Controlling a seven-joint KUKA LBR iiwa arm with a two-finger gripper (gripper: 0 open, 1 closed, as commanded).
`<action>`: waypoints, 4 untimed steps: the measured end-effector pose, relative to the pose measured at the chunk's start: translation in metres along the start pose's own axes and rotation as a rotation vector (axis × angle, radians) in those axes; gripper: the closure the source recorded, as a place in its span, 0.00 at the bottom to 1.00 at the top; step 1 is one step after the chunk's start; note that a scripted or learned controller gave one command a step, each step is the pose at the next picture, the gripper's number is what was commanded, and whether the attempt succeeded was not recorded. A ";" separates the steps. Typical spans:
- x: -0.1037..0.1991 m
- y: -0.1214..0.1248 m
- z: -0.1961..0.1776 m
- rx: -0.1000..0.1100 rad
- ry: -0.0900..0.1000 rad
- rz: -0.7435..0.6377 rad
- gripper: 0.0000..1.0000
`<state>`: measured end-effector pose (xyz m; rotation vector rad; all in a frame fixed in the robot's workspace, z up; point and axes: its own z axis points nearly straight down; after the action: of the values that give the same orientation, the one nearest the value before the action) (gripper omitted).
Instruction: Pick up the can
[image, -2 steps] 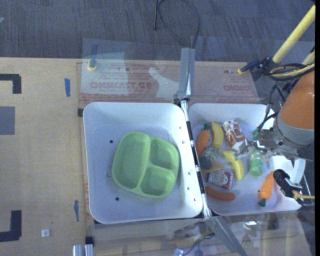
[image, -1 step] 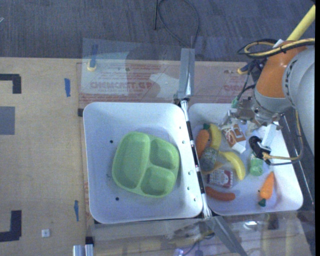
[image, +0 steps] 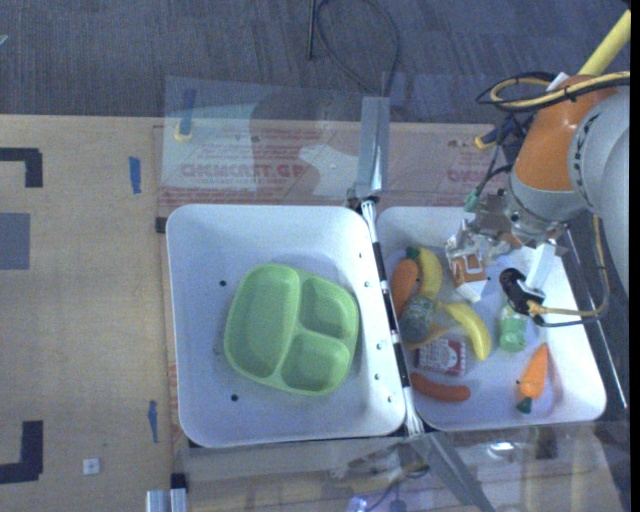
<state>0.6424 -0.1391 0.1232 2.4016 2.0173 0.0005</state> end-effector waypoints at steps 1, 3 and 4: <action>0.068 -0.008 -0.135 0.004 0.002 0.164 1.00; 0.168 -0.082 -0.153 0.007 0.003 -0.061 1.00; 0.175 -0.044 -0.167 0.001 0.002 -0.150 1.00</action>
<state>0.6287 0.0411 0.2891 2.2460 2.1930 0.0013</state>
